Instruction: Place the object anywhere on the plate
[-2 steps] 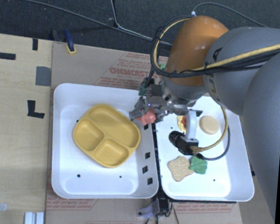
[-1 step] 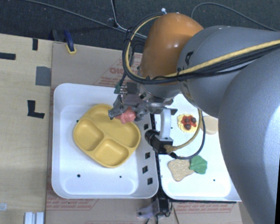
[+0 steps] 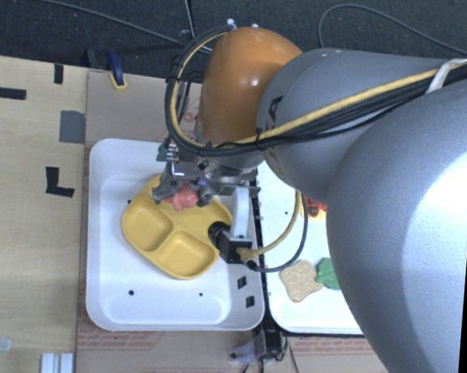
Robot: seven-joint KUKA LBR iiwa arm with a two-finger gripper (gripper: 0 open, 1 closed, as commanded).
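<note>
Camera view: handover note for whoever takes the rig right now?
Tool: low over the upper part of the yellow plate; can't tell if open or shut.
Pink object: right under the tool, at the plate's top edge. Whether it is gripped or already resting on the plate is unclear.
Plate: in the left bin.
Right bin: beige piece and green piece, apart from the job.
Done: object brought to the plate.
Left: confirm release, then retract.

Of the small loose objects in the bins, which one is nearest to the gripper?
The pink object, directly under the gripper over the yellow plate. The beige piece and green piece lie apart in the right bin.
</note>
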